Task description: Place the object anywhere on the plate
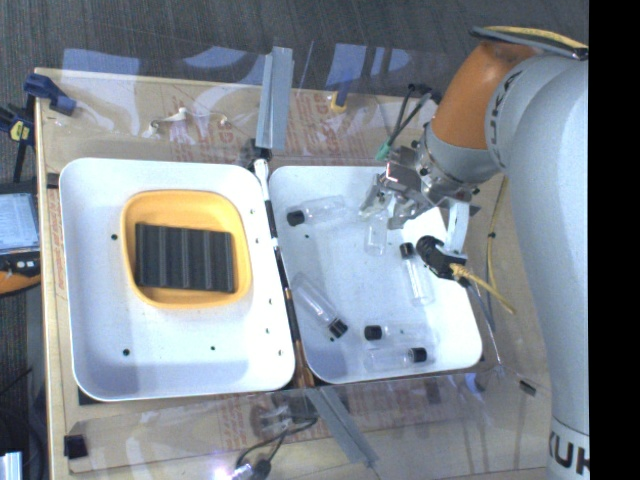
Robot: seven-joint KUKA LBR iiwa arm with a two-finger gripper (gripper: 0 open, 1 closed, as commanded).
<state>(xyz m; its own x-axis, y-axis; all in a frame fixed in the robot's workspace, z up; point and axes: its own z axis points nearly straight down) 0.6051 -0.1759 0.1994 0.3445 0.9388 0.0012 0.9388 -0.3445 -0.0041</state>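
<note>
I have the jaws (385, 200) over the far part of the right shallow white bin (460, 353), and I cannot tell whether they are apart or together; the clear plastic around them blurs the outline. Just beside them lies a clear plastic vial with a black cap (316, 212), the nearest candidate for the object, and I see nothing gripped yet. More capped clear vials lie in the same bin: one right of the jaws (417, 273), one tilted toward the near left (320, 308), one along the near wall (395, 355). The plate, a yellow-rimmed tray with a dark ribbed centre (185, 255), sits in the left white bin (90, 358), well apart across the divider. I judge the grasp comes first: I would centre over one vial's body, square to its long axis, and lift high enough to clear both bin walls above the desk (150, 418).
</note>
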